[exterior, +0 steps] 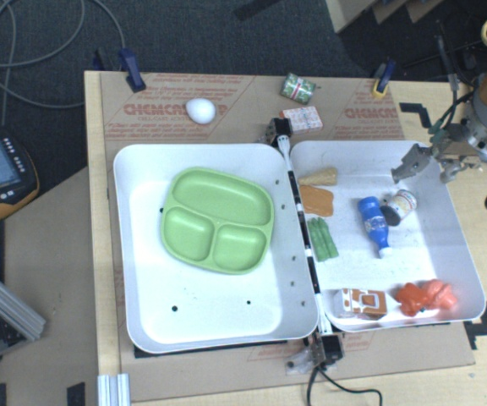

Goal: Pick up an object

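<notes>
We see the gripper (429, 164) at the upper right corner of the right bin (463, 244), above the bin's floor. Its two fingers stand apart, one pointing left and one right, with nothing between them, so we read the jaws as open.

Inside the right bin we find a blue bottle (374, 223) lying near the centre, with a small silver can (402, 203) just beside its upper right. The can is the item nearest the gripper, though apart from it. Along the bin's left wall we note a tan block (318, 177), an orange-brown piece (316, 200) and a green packet (322, 238), in that order from top to bottom. Near the lower edge lie a small printed box (362, 302) and a red-orange toy (424, 296).

The left bin (134, 252) holds a green divided plate (218, 220). On the cardboard above the bins we see a white egg-shaped object (200, 110).
</notes>
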